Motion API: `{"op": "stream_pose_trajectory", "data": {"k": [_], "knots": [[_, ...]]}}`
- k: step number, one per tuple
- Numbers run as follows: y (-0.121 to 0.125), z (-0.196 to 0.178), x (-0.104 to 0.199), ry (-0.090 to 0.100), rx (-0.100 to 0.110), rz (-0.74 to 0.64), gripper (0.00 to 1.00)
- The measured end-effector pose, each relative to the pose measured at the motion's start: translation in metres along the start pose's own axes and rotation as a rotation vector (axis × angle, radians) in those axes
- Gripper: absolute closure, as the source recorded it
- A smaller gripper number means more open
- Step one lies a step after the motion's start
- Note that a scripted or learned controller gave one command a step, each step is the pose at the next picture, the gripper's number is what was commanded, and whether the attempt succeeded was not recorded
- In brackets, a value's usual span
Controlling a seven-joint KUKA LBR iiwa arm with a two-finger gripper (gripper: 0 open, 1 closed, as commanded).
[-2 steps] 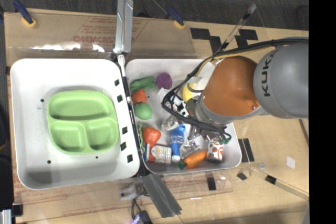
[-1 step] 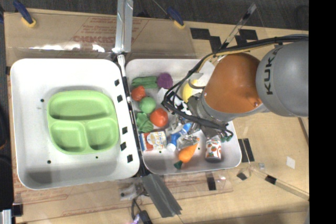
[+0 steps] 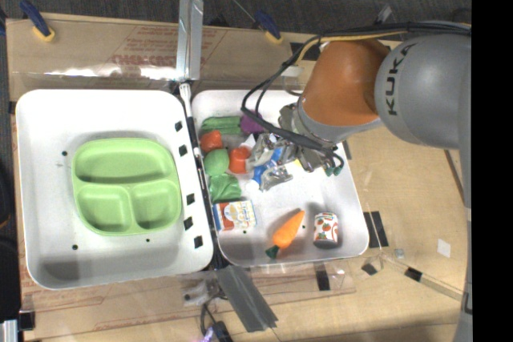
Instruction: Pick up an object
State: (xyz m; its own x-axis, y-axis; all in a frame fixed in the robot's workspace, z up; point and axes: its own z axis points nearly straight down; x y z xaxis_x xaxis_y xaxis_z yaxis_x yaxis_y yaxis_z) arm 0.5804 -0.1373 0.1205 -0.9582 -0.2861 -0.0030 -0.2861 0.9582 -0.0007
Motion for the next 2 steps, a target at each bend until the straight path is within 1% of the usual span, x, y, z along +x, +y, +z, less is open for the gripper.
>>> {"op": "stream_pose_trajectory", "data": {"k": [1,2], "knots": [[-0.018,-0.031,-0.050,-0.002,0.002,0.357,1.00],[0.004,-0.007,-0.060,-0.027,0.010,0.435,1.00]]}}
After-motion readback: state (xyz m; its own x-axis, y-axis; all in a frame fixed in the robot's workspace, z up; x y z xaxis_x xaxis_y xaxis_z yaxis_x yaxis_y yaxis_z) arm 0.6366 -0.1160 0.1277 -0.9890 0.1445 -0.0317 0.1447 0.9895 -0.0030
